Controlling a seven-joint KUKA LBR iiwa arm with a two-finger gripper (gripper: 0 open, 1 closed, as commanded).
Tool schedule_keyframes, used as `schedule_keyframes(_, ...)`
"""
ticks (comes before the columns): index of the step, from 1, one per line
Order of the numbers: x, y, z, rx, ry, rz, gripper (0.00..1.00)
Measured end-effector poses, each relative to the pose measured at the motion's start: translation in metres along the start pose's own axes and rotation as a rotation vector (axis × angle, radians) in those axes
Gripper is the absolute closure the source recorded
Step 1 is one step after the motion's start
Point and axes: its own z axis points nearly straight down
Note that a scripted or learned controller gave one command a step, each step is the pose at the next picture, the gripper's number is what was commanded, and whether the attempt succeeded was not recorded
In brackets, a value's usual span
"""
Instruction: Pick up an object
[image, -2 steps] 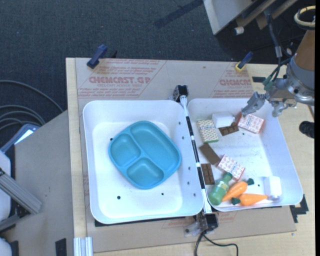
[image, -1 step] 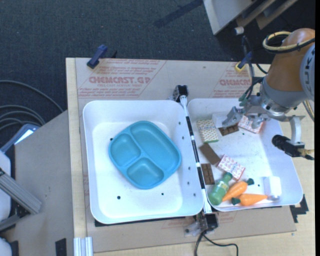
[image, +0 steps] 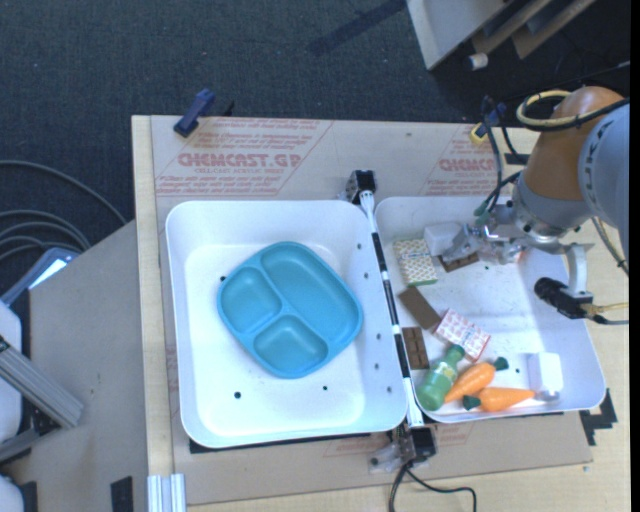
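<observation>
Right white bin (image: 590, 345), gripper (image: 462, 250) clamped on small flat brown block (image: 458, 262), lifted end tilted

At the frame's upper right you see the arm (image: 590, 170): grey casing, orange band, a yellow cable looped above, possibly metallic wrist hardware.

blue clamp (image: 194, 112) | grey cables (image: 50, 215), left floor | cardboard bench sheet (image: 250, 155)

A dark carpeted floor (image: 90, 70) surrounds the wooden bench (image: 260, 150), with black cables (image: 40, 215) at left.
</observation>
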Motion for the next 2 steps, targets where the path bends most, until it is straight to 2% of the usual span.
schedule_keyframes(1,-0.013,0.025,0.003,0.049,0.026,-0.007,0.0)
schedule_keyframes(2,-0.029,0.025,0.003,0.05,0.038,-0.008,0.0)
